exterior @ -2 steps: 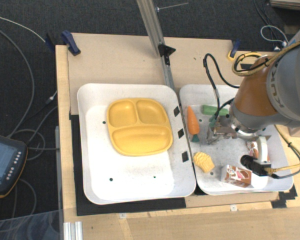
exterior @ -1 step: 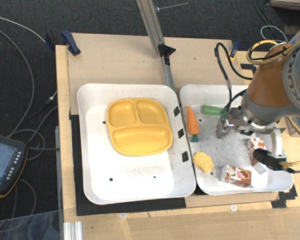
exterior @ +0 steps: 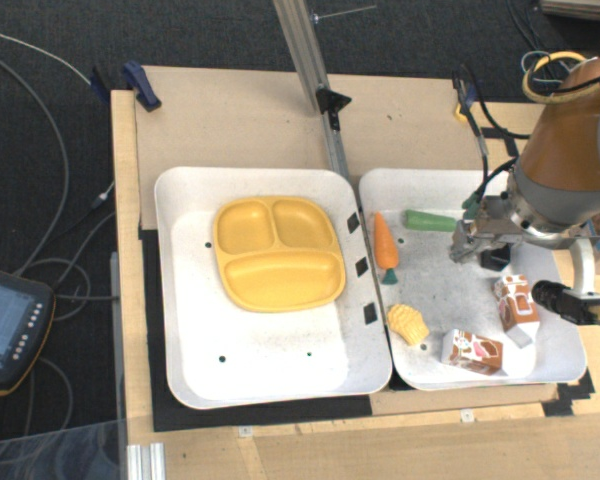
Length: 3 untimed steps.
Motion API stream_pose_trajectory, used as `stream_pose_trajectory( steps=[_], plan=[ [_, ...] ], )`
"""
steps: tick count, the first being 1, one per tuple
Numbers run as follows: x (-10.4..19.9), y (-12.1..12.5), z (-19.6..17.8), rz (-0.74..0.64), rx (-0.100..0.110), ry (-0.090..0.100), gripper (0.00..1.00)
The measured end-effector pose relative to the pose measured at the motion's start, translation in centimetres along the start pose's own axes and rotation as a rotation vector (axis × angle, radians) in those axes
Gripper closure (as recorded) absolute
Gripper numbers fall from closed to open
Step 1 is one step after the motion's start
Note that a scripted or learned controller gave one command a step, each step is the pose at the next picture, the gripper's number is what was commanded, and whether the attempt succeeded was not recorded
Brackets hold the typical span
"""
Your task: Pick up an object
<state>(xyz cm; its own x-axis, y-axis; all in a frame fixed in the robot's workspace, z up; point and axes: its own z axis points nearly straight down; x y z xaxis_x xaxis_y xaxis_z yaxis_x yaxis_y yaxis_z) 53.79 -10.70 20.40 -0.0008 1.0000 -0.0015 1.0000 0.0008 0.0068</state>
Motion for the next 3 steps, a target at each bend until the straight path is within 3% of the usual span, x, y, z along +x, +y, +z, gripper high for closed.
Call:
stream_pose_trajectory(
  steps=[1, 3],
  plan=[
    [-0.2, 1.0, -6.1, -0.001, -0.001, 0.0, 1.0],
    [11.0, 1.1, -5.4, -0.006, 0.009, 0.005, 1.0]
  ],
)
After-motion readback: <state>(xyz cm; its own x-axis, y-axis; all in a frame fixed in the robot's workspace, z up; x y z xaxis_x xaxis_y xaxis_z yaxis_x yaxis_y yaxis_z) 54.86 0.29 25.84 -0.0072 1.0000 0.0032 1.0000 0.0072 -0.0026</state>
